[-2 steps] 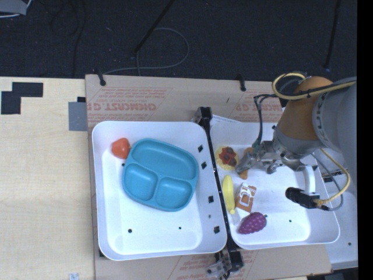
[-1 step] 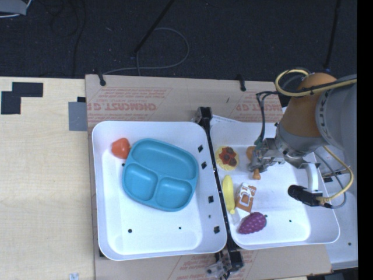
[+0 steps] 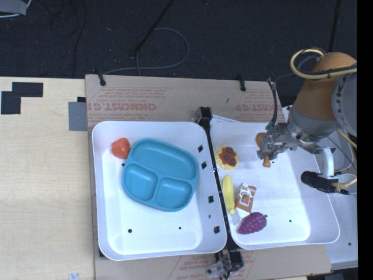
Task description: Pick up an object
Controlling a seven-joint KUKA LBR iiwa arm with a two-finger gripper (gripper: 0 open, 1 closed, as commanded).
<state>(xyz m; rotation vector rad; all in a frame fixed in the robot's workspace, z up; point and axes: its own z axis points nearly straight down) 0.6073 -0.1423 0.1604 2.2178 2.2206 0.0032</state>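
Note:
My gripper (image 3: 267, 155) hangs over the upper middle of the right bin (image 3: 303, 209), at the end of the grey arm with its orange band (image 3: 323, 95). A small brownish bit shows at its tip, too small to identify. Left of the gripper lies a round yellow toy with red spots (image 3: 227, 157). Lower in the same bin lie a yellow banana (image 3: 228, 192), a white and orange carton (image 3: 246, 197) and purple grapes (image 3: 253, 222). In the left bin (image 3: 111, 226) a red tomato (image 3: 120, 148) rests beside a blue divided plate (image 3: 159, 174).
A black divider (image 3: 213, 179) runs between the two bins. A black handle-like part (image 3: 320, 181) juts over the right bin's right side. Cardboard (image 3: 151, 101) lies under the bins, and cables trail on the dark floor behind.

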